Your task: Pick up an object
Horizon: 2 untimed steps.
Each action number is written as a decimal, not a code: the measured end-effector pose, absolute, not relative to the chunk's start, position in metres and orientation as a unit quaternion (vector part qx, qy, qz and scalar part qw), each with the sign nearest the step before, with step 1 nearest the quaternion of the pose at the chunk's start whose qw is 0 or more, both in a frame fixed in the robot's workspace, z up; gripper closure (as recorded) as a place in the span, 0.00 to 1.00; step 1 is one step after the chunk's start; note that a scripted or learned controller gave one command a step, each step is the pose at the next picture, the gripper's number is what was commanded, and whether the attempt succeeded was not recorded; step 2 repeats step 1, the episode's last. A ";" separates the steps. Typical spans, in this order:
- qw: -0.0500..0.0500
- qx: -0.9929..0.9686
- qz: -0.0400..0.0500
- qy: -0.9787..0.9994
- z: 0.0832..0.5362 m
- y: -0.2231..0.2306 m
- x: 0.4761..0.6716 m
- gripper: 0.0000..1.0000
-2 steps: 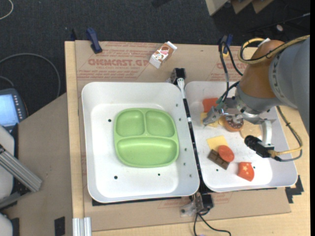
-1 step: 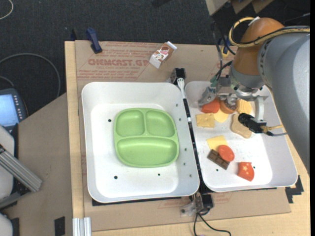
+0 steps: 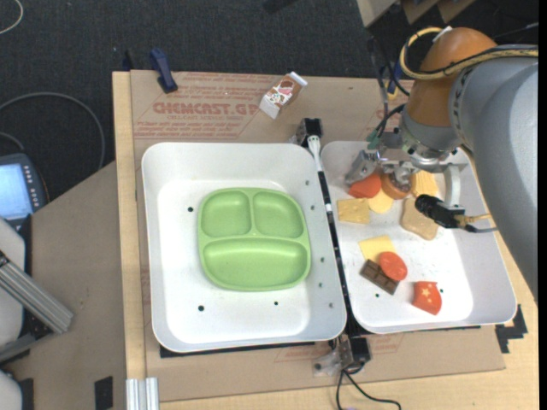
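The gripper sits low in the far-left corner of the right bin, right at a red-orange piece. That's prob. the obj it's going for. We can't tell whether the gripper is apart or together; the wrist hides it, and nothing is visibly held.

Risks from here, as we judge them:
- Crowding: a yellow slice and a tan bread piece lie just beside the target, w/ another pale piece touching it. A close could catch two items, or nudge one away and get none.
- The target is near the bin wall, so a slightly off approach could hit the rim instead of the obj.
- The pieces look small and smooth, so a shallow pinch may slip on the lift.

Count:
- 2 white bins, incl. the left bin.
- 1 green divided plate in the left bin.
- In the right bin: 3 red pieces – the target, a round one and one w/ a pale mark.
- 1 brown block, touching the round red piece.
- 1 tan bread piece.
- Approx. 4 yellow pieces, incl. one in mid-bin; those by the gripper are partly hidden.
- 1 small carton on the bench outside the bins.
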State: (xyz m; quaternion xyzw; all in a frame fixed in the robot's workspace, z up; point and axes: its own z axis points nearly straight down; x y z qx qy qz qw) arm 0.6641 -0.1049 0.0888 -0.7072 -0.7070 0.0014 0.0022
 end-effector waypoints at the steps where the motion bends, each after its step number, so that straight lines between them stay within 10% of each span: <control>1: -0.001 -0.708 0.002 -0.707 0.102 -0.108 0.665 1.00; 2: -0.001 -0.708 0.002 -0.707 0.102 -0.108 0.665 1.00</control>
